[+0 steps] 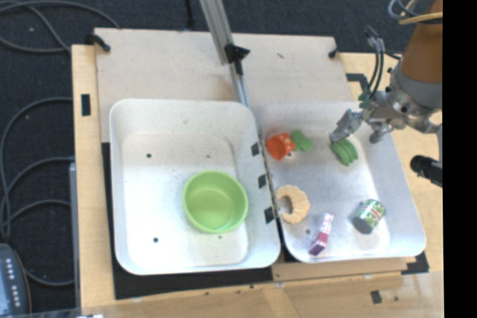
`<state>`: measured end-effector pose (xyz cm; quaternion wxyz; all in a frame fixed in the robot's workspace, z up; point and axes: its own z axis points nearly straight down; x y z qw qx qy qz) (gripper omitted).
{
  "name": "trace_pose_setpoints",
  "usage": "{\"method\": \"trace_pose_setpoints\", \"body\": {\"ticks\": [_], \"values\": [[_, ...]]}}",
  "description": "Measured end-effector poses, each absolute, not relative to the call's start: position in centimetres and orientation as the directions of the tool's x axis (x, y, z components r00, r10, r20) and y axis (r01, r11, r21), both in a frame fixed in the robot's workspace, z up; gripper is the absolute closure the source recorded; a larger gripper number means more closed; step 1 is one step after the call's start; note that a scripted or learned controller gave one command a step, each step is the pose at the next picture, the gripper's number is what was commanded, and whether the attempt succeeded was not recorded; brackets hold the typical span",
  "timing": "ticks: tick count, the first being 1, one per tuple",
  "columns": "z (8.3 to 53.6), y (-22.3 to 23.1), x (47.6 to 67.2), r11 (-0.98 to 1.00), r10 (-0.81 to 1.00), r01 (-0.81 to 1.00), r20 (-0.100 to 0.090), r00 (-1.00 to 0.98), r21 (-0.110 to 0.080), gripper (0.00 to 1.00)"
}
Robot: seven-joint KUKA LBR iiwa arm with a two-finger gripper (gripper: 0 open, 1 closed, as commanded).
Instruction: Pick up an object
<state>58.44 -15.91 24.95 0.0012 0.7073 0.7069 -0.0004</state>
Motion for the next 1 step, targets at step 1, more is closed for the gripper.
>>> {"method": "trace_pose_setpoints", "body": {"ticks": [1], "values": [[18.76,-15.93,58.88,-0.002,1.000,1.000,-0.002,0.002,-0.005,0.00]]}}
